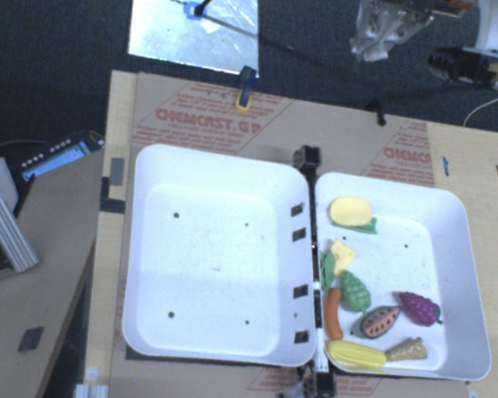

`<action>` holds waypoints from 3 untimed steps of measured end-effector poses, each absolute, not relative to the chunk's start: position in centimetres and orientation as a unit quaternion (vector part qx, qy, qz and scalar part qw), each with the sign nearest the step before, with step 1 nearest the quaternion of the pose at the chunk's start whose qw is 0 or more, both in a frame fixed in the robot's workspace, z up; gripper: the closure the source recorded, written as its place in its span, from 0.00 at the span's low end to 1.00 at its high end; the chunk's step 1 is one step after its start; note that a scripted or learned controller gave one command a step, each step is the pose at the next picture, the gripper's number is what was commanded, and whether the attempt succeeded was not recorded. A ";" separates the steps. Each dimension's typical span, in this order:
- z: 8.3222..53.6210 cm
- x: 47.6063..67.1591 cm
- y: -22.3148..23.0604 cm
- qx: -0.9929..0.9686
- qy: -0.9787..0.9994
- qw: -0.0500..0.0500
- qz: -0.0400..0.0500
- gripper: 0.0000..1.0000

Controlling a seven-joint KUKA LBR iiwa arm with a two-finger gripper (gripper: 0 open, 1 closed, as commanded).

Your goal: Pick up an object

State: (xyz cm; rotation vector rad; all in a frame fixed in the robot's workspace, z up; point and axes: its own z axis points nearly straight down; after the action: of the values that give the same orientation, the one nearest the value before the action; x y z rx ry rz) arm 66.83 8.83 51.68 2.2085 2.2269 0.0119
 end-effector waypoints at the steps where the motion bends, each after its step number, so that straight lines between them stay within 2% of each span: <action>1: 53.7 66.8 12.1 0.705 0.710 0.001 0.002 1.00; 3: 53.5 66.8 17.2 0.705 0.709 0.000 0.001 1.00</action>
State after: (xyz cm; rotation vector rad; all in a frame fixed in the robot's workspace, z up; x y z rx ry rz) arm 66.81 17.16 53.53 2.2142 2.2281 0.0044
